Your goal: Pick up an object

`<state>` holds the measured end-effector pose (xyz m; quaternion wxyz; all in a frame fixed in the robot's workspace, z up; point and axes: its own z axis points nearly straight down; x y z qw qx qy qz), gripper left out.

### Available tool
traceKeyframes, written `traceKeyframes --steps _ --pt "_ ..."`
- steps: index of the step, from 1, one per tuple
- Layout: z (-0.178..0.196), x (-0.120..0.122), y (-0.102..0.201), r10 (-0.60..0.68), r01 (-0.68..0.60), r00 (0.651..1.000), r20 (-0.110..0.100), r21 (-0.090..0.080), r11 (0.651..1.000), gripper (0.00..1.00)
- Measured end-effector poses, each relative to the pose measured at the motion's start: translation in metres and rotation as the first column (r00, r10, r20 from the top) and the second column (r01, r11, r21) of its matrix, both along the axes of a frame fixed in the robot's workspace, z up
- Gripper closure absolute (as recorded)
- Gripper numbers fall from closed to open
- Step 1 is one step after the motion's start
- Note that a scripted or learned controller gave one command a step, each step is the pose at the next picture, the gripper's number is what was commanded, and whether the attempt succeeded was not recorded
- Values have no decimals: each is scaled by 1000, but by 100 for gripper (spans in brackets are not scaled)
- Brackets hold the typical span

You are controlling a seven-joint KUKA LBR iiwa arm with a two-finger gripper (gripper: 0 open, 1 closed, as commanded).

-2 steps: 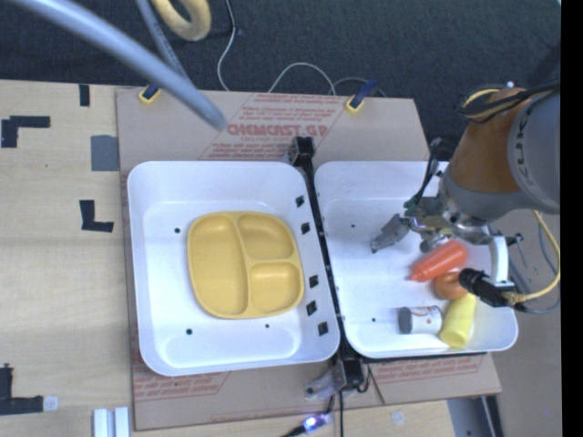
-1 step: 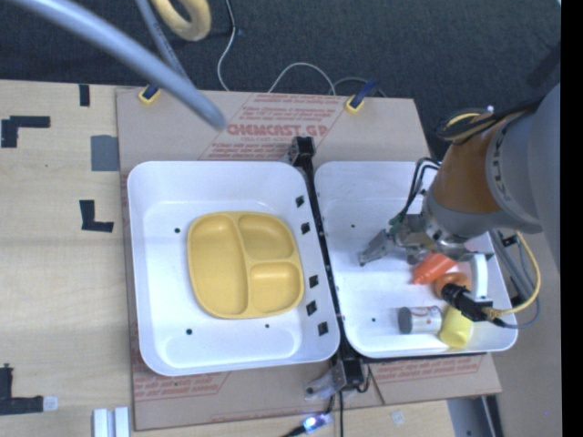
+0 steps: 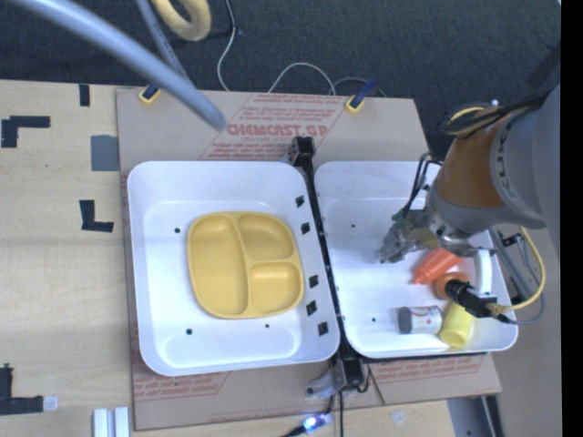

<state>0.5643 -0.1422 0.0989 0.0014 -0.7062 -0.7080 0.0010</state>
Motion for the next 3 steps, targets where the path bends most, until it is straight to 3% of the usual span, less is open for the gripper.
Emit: traceKeyframes --steps 2,3 --pt "105 5 4 -1 1 1000 6 -1 1000 100" --pt "98 7 54 2 -2 1000 1 0 1000 100"
